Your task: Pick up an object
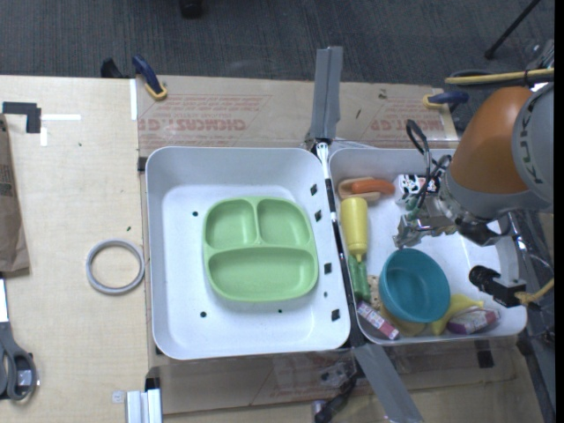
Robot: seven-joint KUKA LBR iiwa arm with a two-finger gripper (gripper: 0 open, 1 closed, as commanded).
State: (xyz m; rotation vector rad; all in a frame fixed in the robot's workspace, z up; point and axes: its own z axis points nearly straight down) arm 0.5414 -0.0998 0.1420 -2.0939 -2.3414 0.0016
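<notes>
While our tool [412, 229] hangs low in the right bin [507, 320], just above the blue bowl [414, 286], we cannot tell if it is apart or together.

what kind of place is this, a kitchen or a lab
Most likely a robotics lab bench, not a kitchen: a robot arm reaches over two white bins, one holding a green divided plate, on a cardboard-covered bench fixed with clamps.
</notes>
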